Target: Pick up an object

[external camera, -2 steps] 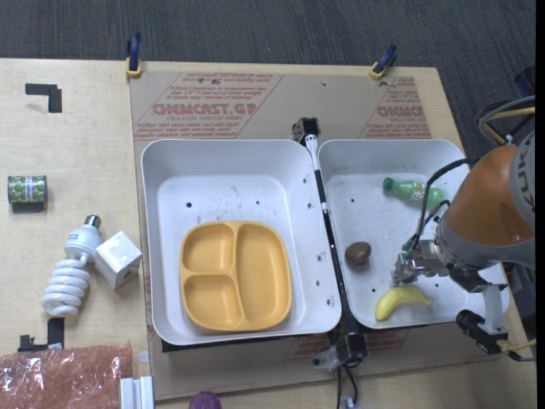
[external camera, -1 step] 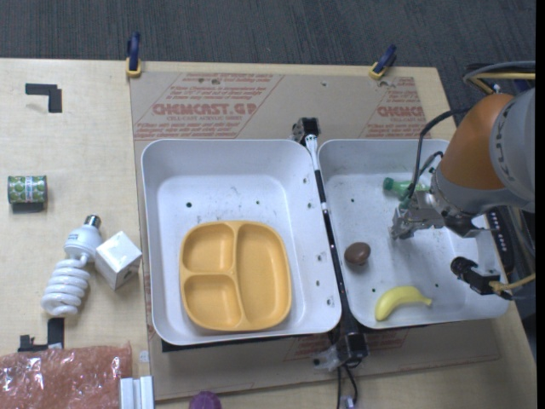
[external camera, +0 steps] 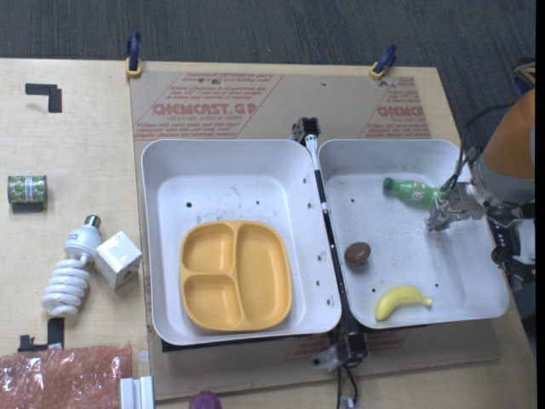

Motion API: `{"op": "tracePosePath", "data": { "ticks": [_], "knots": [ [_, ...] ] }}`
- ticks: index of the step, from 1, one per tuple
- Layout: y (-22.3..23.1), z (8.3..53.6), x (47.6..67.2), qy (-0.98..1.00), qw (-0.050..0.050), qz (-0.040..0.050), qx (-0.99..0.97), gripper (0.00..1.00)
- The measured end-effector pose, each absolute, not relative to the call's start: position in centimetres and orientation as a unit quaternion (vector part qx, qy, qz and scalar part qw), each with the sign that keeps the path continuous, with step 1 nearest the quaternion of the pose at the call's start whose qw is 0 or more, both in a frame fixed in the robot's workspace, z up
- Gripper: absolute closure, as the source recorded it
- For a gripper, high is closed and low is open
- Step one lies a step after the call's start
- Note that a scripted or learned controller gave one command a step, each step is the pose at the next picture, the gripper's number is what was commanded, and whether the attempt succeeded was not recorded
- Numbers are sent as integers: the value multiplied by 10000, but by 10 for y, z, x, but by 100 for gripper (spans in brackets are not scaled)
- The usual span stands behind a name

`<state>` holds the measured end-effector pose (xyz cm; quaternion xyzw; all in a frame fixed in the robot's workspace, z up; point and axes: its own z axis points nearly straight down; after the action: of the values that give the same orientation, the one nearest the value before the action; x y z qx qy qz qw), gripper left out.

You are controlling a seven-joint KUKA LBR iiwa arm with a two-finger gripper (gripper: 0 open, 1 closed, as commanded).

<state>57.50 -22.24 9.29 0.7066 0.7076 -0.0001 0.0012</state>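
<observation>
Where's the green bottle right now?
The green bottle lies on its side in the right bin, near its far wall, with the gripper right beside its near end and the brown round object further forward.

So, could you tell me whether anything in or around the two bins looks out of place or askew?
Little stands out. The green bottle lies on its side in the right bin, next to the gripper. Off the bins, a spiral light bulb also lies on its side on the bench, beside a small white cube. Nothing looks spilled or damaged.
</observation>
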Motion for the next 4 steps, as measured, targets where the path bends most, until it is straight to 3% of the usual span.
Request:
{"op": "tracePosePath", "data": {
  "ticks": [1, 2, 3, 4],
  "knots": [
    [-222, 93, 545, 7069, 2, -2, 7073, 0],
    [-188, 92, 506, 7063, 0, -1, 7079, 0],
    [-143, 92, 569, 7077, 5, -2, 7066, 0],
    [-128, 92, 489, 7063, -1, -2, 7079, 0]
  ]
}}
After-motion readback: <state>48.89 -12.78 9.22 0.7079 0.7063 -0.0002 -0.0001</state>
